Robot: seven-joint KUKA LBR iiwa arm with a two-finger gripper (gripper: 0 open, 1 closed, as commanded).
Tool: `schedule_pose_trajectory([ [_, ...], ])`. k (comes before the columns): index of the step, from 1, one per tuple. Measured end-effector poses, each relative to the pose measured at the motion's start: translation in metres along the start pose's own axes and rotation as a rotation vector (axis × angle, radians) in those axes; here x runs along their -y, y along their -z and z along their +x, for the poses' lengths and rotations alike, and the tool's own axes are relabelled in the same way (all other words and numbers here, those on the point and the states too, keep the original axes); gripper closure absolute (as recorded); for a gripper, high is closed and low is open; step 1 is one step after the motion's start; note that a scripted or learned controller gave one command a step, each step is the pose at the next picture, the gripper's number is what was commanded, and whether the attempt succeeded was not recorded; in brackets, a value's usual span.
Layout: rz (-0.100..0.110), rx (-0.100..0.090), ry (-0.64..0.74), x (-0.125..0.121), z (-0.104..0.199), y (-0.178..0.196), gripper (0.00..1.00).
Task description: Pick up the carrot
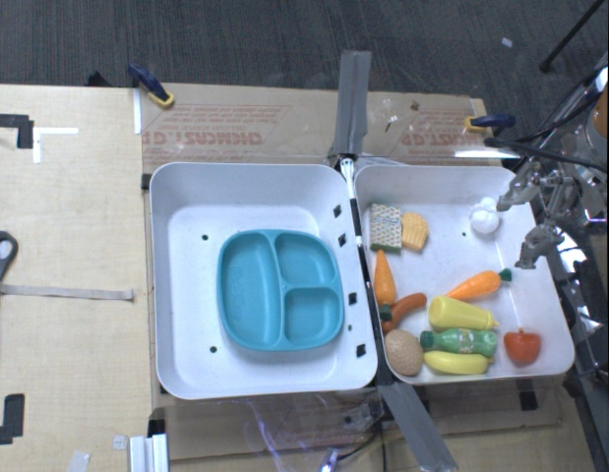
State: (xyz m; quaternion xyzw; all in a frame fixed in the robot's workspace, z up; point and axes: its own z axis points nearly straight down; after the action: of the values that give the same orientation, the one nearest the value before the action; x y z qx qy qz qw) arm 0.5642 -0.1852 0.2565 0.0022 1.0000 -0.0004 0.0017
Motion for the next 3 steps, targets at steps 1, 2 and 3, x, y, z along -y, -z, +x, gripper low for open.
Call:
schedule_pose_trajectory([
  [1, 0.000, 0.001, 0.067, 0.015, -0.011, -0.162, 0.00],
  [2, 0.001, 0.004, 0.007, -0.010, 0.026, -0.162, 0.00],
  [3, 0.000, 0.002, -0.194, 0.002, -0.015, -0.163, 0.00],
])
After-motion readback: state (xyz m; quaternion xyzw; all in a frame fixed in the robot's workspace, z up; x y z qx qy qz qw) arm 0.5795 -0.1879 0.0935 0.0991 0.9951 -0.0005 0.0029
